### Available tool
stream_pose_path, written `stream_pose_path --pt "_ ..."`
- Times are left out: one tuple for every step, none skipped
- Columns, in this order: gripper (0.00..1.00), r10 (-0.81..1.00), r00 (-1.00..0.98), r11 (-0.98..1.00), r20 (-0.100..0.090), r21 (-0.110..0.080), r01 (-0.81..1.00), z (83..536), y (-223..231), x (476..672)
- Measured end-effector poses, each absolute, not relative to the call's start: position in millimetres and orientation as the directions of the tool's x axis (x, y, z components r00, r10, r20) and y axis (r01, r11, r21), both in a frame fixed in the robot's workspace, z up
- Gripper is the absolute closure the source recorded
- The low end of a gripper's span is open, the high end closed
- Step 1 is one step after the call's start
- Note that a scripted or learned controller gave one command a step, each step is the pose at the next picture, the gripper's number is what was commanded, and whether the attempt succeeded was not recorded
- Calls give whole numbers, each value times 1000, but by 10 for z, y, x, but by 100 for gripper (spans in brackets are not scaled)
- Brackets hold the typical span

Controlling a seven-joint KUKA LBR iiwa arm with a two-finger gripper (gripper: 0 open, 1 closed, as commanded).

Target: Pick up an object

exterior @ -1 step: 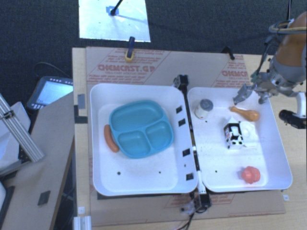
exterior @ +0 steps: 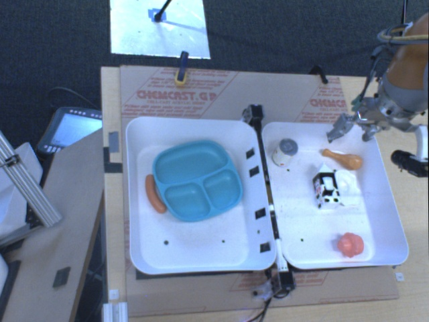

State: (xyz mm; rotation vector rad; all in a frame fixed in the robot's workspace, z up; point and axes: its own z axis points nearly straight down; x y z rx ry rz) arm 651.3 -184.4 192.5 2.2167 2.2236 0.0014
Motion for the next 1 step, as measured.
stream_pose_path --pt "0 1000 -6 6 0 0 1000 1499 -1787 6512"
